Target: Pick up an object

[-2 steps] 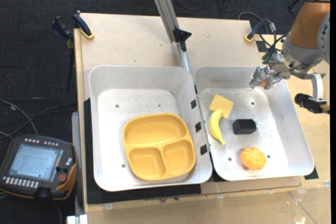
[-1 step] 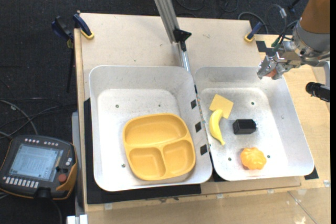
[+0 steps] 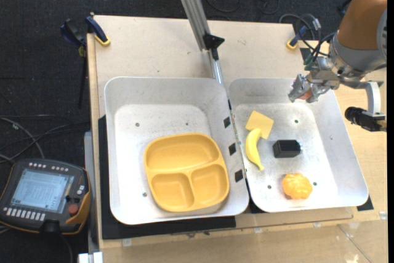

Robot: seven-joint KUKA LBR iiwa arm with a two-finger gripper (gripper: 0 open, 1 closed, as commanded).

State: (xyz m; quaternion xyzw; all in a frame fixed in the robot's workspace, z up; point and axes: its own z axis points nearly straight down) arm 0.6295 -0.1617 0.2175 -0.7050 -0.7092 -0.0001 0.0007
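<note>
**Ann:** Camera view gives us the whole desk (image 3: 160, 46), and on it two white bins side by side. The left bin (image 3: 123, 108) carries a big yellow divided plate (image 3: 184, 170) sitting toward its six o'clock.

**Ben:** And the arm (image 3: 363, 21), grey and orange, comes in from three o'clock, hanging over the right bin (image 3: 335, 132) up near that bin's one o'clock corner.

**Ann:** Its gripper (image 3: 306, 90) sits just above the bin floor there. Nothing lies under it, nothing between the fingers that I can make out, and whether they're spread or pinched I cannot tell from this angle.

**Ben:** So the candidates, largest down: a yellow wedge-shaped block (image 3: 261, 122) at the bin's ten o'clock, touching a banana (image 3: 253, 149) just below it. An orange lumpy piece (image 3: 297, 186) at six o'clock. Smallest, a black block (image 3: 286, 148) at dead centre, just beside the banana but apart from it.

**Ann:** I'd call this the approach step, with no pick yet.

**Ben:** Agreed. Next move, as I judge it, calls for travelling toward seven o'clock, centring over one item, then dropping. The black block looks the cleanest target, standing free of its neighbours.
</note>
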